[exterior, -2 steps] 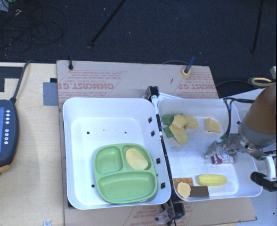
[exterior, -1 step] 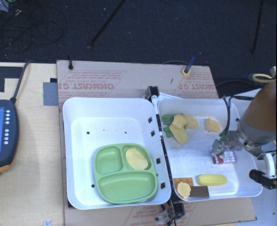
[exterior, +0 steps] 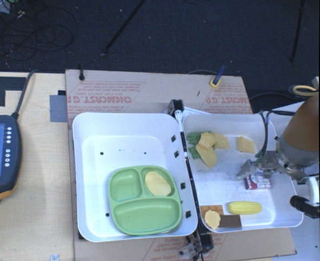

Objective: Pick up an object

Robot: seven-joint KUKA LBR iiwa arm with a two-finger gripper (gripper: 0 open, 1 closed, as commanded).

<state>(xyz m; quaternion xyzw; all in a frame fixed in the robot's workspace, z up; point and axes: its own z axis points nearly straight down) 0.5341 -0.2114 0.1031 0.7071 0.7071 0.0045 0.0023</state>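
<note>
Right bin [exterior: 280, 217]: open floor in the middle between the far cluster of yellow pieces [exterior: 210, 147] and the near wall, where a corn cob [exterior: 244, 207] lies beside a small yellow piece on a brown card [exterior: 221, 219]. The arm [exterior: 304, 132] reaches in over the right wall, wrist low, gripper [exterior: 251, 168] just above the floor. Whether it is open or closed cannot be told. A red-and-white packet [exterior: 257, 183] lies just near of the gripper; contact unclear. The left bin [exterior: 94, 145] holds a green divided tray [exterior: 143, 213].
</note>
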